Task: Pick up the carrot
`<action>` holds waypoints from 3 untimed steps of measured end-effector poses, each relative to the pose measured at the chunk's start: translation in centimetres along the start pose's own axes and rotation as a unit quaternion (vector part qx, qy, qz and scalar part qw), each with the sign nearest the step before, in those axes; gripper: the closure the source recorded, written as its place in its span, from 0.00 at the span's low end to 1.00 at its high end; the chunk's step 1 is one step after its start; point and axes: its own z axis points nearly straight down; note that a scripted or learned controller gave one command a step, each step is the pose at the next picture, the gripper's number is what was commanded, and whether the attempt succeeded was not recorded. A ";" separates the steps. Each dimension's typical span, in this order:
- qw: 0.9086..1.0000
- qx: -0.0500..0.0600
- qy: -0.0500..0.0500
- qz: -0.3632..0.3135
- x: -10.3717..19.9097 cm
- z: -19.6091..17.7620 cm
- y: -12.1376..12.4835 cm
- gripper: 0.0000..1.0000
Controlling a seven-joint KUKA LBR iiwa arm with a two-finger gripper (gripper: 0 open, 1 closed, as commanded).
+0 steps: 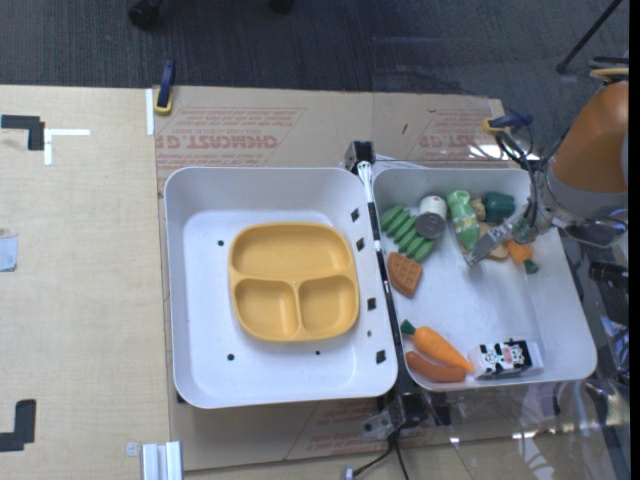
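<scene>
Camera view
Left bin: shallow white plastic bin (190, 298) with rounded corners, holding one yellow three-section plate (294, 280), matte and smooth, lying flat near the middle.
Right bin: matching shallow white bin (545, 318), touching the left one along its inner edge.
Carrot: orange tapered toy carrot (441, 346) with a green tip, lying at the near left corner of the right bin, well apart from the hand.
Beside the carrot: a reddish-brown sausage-shaped toy (436, 369) touching its near side; a small black-and-white printed carton (507, 358) just to its right.
Far end of right bin: ribbed dark green vegetable toy (407, 232), brown waffle-patterned piece (404, 274), grey round can (430, 224) with a white item behind it, pale green lumpy toy (463, 218), small orange piece (521, 252).
Hand: metallic hand (490, 245) low over the far right of the right bin, among the green toys; whether its fingers are apart or together cannot be told.
Arm: grey with an orange band (598, 138), entering from the right.
Surface: pale wood surface (70, 298) with brown cardboard (260, 133) under the bins.
</scene>
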 end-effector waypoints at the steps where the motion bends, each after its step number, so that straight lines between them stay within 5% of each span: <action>1: 0.998 0.011 0.013 0.061 -0.7 0.0 1.4 0.00; 2: 0.994 -0.002 0.005 0.105 0.0 0.0 0.9 0.00; 3: 1.000 -0.002 -0.003 -0.016 0.5 0.0 -1.2 0.00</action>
